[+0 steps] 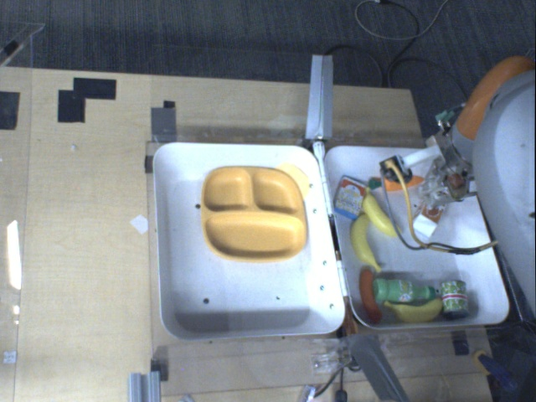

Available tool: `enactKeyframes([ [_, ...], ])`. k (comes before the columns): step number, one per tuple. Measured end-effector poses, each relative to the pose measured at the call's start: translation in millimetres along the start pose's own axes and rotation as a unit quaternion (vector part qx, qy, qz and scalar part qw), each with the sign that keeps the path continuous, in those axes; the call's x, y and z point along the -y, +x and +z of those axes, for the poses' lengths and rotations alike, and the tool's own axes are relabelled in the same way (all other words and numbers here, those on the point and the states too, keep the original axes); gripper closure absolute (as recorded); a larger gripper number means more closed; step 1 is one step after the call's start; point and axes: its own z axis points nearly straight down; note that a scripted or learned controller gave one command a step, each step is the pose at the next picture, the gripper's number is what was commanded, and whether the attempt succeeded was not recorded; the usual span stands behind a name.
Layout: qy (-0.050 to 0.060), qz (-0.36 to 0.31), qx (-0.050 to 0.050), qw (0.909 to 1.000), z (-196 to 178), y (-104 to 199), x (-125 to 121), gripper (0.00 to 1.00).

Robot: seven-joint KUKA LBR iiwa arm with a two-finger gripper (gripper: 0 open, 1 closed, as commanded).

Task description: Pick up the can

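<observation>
The can [453, 298] is small, with a green and white label. It lies on its side in the near right corner of the right bin [494, 308]. It rests against the end of a yellow banana [414, 311] and sits next to a green bottle [404, 291]. My gripper [437, 189] hangs over the far right part of that bin, well behind the can and apart from it. A yellow cable [408, 220] loops down from the gripper.
The left bin [172, 249] holds a yellow divided tray [254, 212]. The right bin also holds two more bananas [366, 243], a red sausage-like piece [368, 296], a red and blue packet [348, 198] and a small white item [425, 224]. The grey arm [511, 166] covers the bin's right side.
</observation>
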Motion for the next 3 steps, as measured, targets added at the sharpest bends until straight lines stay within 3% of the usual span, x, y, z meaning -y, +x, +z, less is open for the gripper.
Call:
enactKeyframes([
  [1,-0.006,0.008,0.001,0.9999,-3,-30,52,1.00],
  [2,0.008,-0.043,0.025,0.9987,-95,-8,57,1.00],
  [3,0.011,-0.141,0.025,0.9897,-64,-34,42,1.00],
])
